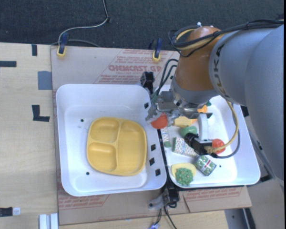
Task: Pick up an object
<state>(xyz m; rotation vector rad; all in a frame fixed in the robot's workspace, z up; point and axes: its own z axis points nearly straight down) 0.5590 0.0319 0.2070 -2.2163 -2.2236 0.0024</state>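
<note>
Red toy (158, 123) lies just left of your gripper (174, 112) (grip state cannot be told), at the right bin's (243, 168) left edge

I see one fixed camera above the bench, looking down at a slant on both bins (66, 128).
</note>
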